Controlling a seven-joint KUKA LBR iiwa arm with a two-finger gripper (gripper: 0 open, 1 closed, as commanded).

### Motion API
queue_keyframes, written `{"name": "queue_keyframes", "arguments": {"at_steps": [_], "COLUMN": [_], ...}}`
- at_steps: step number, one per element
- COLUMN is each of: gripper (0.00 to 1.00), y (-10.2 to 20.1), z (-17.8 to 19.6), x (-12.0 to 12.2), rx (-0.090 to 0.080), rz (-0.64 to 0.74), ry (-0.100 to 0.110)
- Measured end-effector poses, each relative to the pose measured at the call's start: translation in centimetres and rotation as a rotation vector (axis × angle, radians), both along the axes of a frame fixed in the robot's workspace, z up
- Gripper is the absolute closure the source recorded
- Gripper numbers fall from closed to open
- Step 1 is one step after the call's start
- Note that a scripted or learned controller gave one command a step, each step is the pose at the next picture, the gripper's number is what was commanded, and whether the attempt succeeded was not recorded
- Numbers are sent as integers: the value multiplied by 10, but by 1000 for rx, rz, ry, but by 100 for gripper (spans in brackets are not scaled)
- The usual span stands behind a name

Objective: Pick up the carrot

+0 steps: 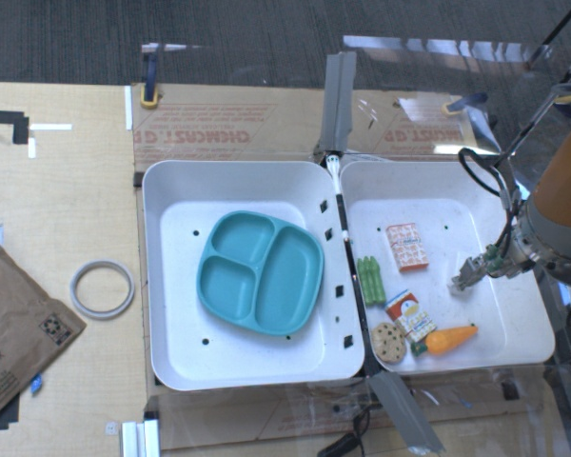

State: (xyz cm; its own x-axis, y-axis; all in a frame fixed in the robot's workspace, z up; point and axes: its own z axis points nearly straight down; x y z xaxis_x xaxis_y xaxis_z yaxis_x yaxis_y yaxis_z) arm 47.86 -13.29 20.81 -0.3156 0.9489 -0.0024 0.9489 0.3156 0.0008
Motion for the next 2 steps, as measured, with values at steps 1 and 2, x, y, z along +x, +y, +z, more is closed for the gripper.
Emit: {"name": "queue_keyframes", "arguments": {"at_steps": [1, 2], "gripper": [0, 0], "y": [0, -53], "z": [0, -117], "x": [0, -1], "rx": [0, 2], "rz": [0, 244], "ry": [0, 2]}}
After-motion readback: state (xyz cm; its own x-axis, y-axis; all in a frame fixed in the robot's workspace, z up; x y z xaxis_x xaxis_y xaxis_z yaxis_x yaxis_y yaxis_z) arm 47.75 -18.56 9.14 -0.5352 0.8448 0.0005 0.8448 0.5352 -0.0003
